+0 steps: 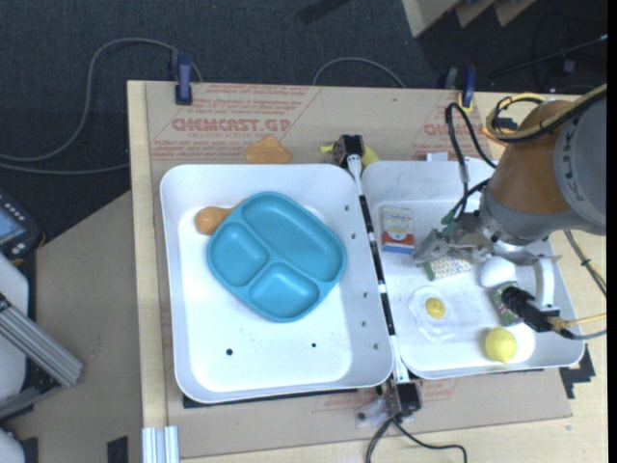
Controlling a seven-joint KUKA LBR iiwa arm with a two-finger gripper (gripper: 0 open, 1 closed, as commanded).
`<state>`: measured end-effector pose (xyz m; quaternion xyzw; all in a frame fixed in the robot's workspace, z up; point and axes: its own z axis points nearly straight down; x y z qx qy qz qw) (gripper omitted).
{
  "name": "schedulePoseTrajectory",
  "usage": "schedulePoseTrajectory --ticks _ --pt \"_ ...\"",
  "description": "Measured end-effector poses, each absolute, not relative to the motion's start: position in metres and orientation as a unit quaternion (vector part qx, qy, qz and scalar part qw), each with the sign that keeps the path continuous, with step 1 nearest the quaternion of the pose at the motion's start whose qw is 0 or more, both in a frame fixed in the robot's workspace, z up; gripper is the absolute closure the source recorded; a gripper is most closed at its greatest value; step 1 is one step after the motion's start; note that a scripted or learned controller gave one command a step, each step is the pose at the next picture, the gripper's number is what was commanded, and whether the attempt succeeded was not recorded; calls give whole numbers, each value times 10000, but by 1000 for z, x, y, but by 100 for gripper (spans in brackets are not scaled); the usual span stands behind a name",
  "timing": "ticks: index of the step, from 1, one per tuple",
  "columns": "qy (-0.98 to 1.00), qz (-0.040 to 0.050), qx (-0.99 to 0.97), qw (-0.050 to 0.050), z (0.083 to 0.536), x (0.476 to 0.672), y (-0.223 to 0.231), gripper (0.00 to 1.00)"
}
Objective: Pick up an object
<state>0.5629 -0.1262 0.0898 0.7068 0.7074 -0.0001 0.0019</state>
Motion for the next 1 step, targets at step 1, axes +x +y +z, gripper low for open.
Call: schedulePoseTrajectory --ticks 1 --pt "7070 31 7072 52 108 565 -126 100"
